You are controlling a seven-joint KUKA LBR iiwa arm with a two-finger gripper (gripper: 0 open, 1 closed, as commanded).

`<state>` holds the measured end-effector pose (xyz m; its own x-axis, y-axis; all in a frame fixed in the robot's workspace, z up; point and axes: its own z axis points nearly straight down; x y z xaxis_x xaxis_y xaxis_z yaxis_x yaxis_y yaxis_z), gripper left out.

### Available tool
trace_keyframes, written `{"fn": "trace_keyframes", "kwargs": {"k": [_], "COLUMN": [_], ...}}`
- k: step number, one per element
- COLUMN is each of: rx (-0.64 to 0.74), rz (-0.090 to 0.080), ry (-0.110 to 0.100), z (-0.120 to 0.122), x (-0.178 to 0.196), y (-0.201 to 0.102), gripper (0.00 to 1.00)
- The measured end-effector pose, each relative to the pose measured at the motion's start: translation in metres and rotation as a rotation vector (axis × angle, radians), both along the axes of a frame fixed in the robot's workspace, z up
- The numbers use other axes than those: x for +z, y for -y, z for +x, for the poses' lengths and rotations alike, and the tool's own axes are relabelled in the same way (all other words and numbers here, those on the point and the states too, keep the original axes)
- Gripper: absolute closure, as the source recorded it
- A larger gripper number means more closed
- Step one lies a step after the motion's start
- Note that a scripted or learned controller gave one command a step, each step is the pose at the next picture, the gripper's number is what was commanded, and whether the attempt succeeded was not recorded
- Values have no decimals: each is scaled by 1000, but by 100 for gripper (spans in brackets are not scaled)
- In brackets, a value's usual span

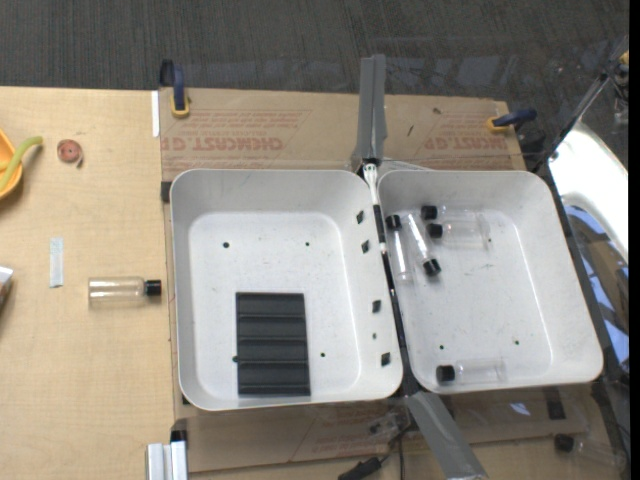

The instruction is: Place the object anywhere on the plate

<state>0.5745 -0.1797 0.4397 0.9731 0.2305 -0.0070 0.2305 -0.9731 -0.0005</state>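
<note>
the gripper's state cannot be told, and with 4 clear black-capped vials (428, 238) lying close together in the right bin (560, 298), well apart from the black ribbed plate (271, 345) in the left bin (185, 268), a pick risks slipping off smooth plastic or nudging neighbouring vials aside.

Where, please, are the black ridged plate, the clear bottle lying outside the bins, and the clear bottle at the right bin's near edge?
Black ridged plate (271, 345): camera view, centre of its ribbed top.
Bottle outside the bins (120, 289): camera view, middle of its clear body.
Bottle at the near edge (472, 372): camera view, its clear body beside the black cap.
</note>
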Motion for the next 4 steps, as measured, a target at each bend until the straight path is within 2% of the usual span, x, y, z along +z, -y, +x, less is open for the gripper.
{"fn": "trace_keyframes", "kwargs": {"k": [1, 2, 3, 4], "rx": [-24, 131, 71, 17], "rz": [-1, 2, 1, 1], "ry": [2, -1, 0, 2], "z": [77, 32, 65, 28], "x": [0, 0, -33, 1], "y": [-68, 43, -26, 43], "gripper": [0, 0, 0, 0]}}
